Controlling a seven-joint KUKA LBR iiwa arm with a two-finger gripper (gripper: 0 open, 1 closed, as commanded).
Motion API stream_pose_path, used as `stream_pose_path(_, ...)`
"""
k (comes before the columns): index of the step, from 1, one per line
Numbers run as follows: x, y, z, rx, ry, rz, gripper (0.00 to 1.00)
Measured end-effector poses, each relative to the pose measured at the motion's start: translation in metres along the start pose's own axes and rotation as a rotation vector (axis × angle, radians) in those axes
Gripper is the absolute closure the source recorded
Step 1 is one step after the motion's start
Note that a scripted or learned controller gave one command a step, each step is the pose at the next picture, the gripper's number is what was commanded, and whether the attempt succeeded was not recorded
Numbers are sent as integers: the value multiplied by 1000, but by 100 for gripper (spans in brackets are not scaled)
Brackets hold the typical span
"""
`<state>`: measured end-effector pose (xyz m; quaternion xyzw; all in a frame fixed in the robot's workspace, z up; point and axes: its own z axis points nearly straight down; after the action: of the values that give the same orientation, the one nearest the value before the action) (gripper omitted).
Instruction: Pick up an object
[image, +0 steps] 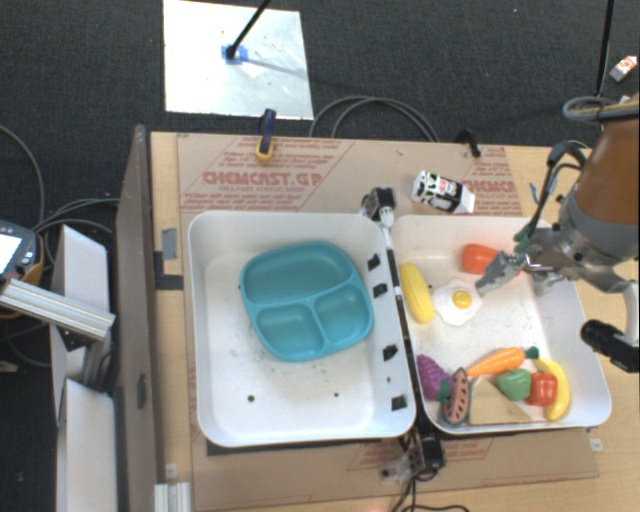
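Camera view looks down on the bench (300, 160), where two white bins sit side by side so things can be lifted from one and set in the other. The left bin (215, 330) carries a teal divided plate (305, 300), lying flat in the middle. The right bin (590, 405) carries the toy food, any piece of which could serve as the object to pick.

The gripper (497, 270) reaches in from the right and hangs low over the upper part of the right bin, its tip just beside an orange piece (476, 257) and near the fried egg (458, 301). Whether the jaws are open or closed I cannot tell, and nothing is visibly held between them. A yellow corn cob (416, 290) lies along the divider. A purple grape bunch (431, 375), a watermelon slice (456, 398), a carrot (498, 361), a green and red pepper (520, 384) and a banana (555, 388) crowd the near corner, touching one another. That crowding probably makes the loose orange piece the easier target.
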<state>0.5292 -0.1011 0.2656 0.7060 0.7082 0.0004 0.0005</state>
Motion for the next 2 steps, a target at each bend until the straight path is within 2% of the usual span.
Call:
stream_pose_path(1,-66,69,47,1,-2,4,0)
stream_pose_path(2,-85,113,127,3,-1,0,0)
